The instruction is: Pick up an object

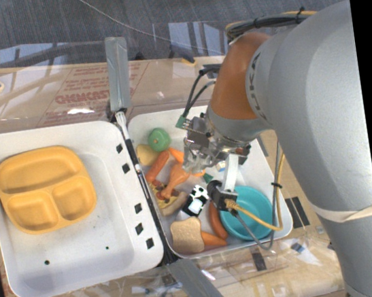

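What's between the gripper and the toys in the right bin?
Nothing visible. The gripper sits directly over the pile in the right bin, beside the orange toys, with the black-and-white toy and teal bowl nearby.

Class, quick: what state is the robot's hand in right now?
Hand: over the right bin of toy food; open or closed cannot be told.

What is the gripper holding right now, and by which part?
It cannot be told. The gripper is down among the toy food in the right bin, over the orange pieces, but nothing visibly sits between its fingers.
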`<action>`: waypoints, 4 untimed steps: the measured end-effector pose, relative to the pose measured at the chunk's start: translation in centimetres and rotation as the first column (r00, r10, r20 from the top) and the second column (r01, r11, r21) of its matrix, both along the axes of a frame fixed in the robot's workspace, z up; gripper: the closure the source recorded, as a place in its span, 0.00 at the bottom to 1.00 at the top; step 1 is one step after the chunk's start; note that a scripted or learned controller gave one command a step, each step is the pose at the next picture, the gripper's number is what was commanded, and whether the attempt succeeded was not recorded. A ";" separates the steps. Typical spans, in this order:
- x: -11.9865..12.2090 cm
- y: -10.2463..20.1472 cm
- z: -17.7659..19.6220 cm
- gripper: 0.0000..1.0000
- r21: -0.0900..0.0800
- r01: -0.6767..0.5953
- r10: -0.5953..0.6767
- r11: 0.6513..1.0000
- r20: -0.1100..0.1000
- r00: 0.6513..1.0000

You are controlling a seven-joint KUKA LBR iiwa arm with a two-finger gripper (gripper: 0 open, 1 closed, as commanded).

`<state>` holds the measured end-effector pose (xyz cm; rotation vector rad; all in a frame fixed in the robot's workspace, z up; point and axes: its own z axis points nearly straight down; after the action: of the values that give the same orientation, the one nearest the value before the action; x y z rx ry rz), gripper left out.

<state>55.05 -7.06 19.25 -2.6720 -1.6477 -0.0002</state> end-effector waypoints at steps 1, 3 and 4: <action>-0.3 10.4 3.0 1.00 -0.001 0.272 -0.272 0.962 -0.004 0.962; 1.4 6.2 -0.2 1.00 -0.005 0.574 -0.574 0.819 -0.005 0.819; -7.3 2.2 4.0 1.00 -0.001 0.535 -0.535 0.845 -0.002 0.845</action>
<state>47.76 -4.83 23.23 -3.0241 -0.8386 0.0024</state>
